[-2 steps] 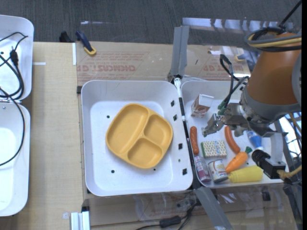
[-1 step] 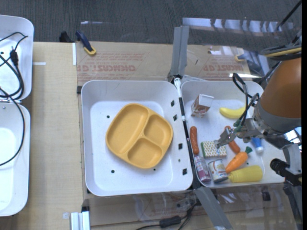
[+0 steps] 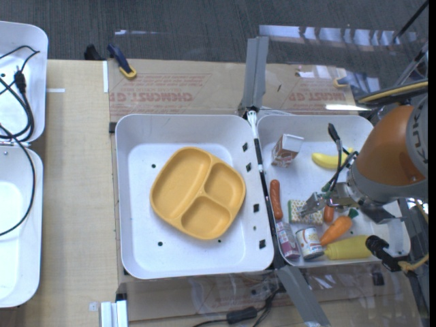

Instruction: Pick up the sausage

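- Camera view: sausage lies lengthwise along the right bin's left wall, just beside a cracker packet.
- Gripper hovers over that packet, right of the sausage; fingers spread, nothing between them.
- Wall leaves little room for a finger, I judge.
- Yellow plate sits in the left bin.

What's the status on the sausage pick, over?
Gripper low in right bin, over cracker packet. Sausage flat by the bin's left wall, not held. Can and carrot crowd nearby.
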Motion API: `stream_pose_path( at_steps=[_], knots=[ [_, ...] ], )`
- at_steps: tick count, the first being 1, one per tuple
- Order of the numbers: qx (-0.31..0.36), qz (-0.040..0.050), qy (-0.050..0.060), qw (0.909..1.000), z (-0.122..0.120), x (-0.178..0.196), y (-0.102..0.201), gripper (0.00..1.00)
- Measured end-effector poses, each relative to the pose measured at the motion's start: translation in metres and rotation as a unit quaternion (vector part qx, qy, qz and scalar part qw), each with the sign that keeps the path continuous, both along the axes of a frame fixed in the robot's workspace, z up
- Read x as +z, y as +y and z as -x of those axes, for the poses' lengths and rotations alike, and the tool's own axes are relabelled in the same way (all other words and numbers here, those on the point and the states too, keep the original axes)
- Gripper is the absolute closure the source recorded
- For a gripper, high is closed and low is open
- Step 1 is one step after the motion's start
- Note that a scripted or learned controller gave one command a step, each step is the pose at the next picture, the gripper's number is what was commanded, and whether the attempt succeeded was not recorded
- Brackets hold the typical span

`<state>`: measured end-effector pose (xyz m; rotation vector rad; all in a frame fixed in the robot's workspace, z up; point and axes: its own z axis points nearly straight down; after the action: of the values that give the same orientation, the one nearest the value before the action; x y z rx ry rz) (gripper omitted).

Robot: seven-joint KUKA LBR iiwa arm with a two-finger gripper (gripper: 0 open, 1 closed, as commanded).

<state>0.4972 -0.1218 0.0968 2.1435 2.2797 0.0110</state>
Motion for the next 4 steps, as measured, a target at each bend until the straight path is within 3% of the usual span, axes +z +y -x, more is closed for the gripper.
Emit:
stream_pose_path(
  at_steps=[1, 2, 3, 4],
  knots=[
    [-0.001, -0.0002, 0.0, 1.0, -0.001, 0.01, -0.001, 1.0],
    [-0.075, -0.0011, 0.008, 0.9971, 0.019, 0.169, 0.055, 1.0],
    [0.034, -0.0009, 0.009, 0.9994, 0.019, 0.136, 0.084, 1.0],
    [0.034, -0.0009, 0.009, 0.9994, 0.019, 0.136, 0.084, 0.0]
  ],
)
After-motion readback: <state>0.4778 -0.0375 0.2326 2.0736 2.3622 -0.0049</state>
